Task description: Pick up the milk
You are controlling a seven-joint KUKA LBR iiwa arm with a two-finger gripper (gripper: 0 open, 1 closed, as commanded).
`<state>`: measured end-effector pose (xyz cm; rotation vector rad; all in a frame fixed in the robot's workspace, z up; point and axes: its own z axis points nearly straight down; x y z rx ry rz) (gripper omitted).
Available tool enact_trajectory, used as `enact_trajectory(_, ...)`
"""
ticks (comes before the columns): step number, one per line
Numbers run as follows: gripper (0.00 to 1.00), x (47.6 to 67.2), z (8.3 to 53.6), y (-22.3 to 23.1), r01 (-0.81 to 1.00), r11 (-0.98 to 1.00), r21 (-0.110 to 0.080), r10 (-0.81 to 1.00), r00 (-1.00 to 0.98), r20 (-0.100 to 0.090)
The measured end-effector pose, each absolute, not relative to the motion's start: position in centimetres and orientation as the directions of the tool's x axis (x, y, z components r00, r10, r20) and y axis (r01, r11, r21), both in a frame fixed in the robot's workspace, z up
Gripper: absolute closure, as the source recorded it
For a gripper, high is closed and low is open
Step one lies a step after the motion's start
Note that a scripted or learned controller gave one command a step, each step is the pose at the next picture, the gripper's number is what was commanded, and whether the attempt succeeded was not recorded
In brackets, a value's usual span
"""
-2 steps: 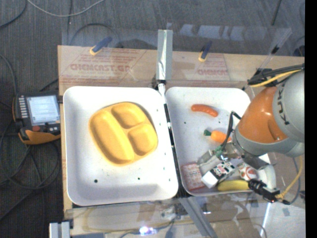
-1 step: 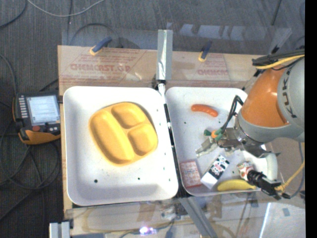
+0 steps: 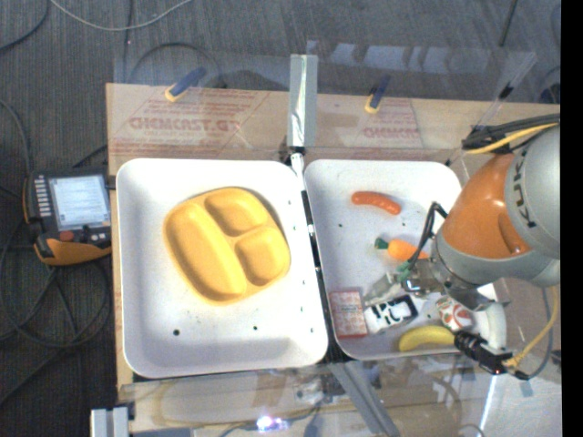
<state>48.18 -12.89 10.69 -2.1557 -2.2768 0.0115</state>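
The small white-and-black milk carton (image 3: 393,311) lies on its side in the shallow white right-hand bin (image 3: 339,209), directly under the two-finger gripper (image 3: 407,289); whether the gripper is spread or closed cannot be told. A yellow plastic banana (image 3: 426,338) lies just below the gripper, an orange carrot (image 3: 398,248) just above, crowding the approach

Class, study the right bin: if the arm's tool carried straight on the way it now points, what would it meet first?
Probably the milk carton, lying just below the tool near the bin's front. The carrot and banana sit to either side. Depth is unclear from this slanted view.
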Motion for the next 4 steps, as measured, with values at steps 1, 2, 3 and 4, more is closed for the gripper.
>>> enact_trajectory(1,0.00,48.2,19.4,-21.4,1.000,0.018,-0.009,1.000,-0.018,-0.001)
enact_trajectory(2,0.00,48.2,10.5,-16.2,1.000,0.025,-0.012,1.000,-0.025,0.004)
enact_trajectory(3,0.00,48.6,9.0,-12.8,1.000,0.028,0.008,1.000,-0.028,-0.012)
enact_trajectory(4,0.00,48.3,10.9,-11.8,0.996,0.086,-0.005,0.996,-0.086,-0.001)
